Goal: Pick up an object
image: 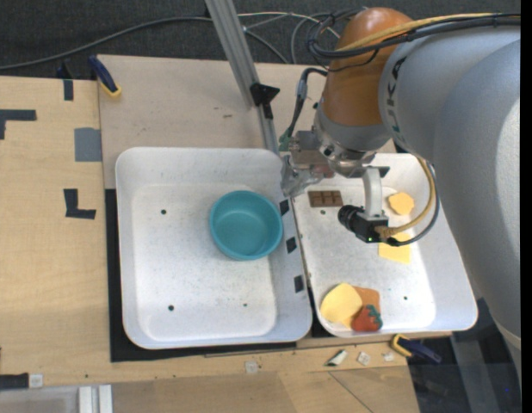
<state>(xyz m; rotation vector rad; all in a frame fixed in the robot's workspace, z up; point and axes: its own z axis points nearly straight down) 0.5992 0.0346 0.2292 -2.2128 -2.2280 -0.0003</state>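
My gripper [294, 177] hangs low over the far left corner of the right bin [438, 304], by the rim between the two bins. A brown chocolate bar [324, 199] lies just to its right. A teal bowl [245, 224] stands upright in the left bin [154, 256], a little left of the gripper. Further into the right bin lie a yellow wedge [401, 203] and a flat yellow piece [395, 252]. At that bin's near edge sit a round yellow item [339, 304], an orange piece [370, 297] and a red strawberry [367, 319]. The wrist hides what is under the gripper.
A grey metal pole [236, 54] slants down to the bins' far edge beside the gripper. The arm's bulk [455, 93] covers the far right of the right bin. A black cable loop [361, 222] dangles over that bin. Clamps [105, 76] sit at the bench corners.
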